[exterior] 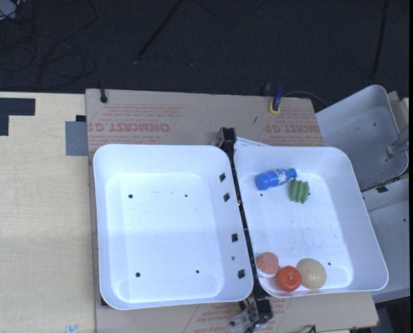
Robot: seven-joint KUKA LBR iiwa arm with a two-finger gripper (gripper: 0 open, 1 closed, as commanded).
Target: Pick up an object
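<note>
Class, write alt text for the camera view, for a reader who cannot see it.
Two white bins sit side by side on a bench; the right bin holds a blue bottle and a green object near the back, and a red ball, a pink disc and a beige ball at the front.

You are looking down at two shallow white bins set side by side on a cardboard sheet [192, 120] printed with red lettering, which lies on a pale wooden bench [32, 220]. The left bin [105, 186] has a bare floor marked by small dark holes. In the right bin [362, 214], a blue bottle [274, 178] lies on its side near the far wall, with a green ribbed object [300, 190] just beside it. At the near edge, a pink round piece [266, 261], a red-orange ball [288, 278] and a cream ball [311, 273] cluster close together. Black clips [227, 139] join the bins along the seam.
</note>
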